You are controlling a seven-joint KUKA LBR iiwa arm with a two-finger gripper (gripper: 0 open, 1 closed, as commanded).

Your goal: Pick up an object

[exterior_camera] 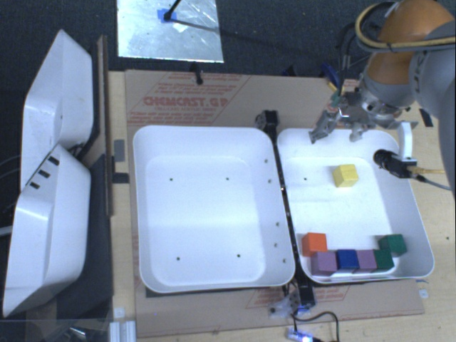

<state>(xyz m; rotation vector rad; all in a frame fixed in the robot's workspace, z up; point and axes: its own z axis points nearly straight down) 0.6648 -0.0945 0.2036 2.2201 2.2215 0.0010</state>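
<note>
A yellow cube [345,175] lies alone in the upper middle of the right bin [406,212]. Along that bin's near edge sit an orange block [314,244], a purple block [324,261], a blue block [347,259], a second purple block [366,260] and a green block [390,250]. My gripper [336,128] hovers over the far edge of the right bin, up and a little left of the yellow cube. Its two fingers are spread apart with nothing between them.
The left bin [206,205] lies beside the right one, with a black divider [283,191] between them. A shiny metal sheet [169,18] lies at the back. White housings [50,169] stand at the far left. Cables trail near the arm's wrist [395,161].
</note>
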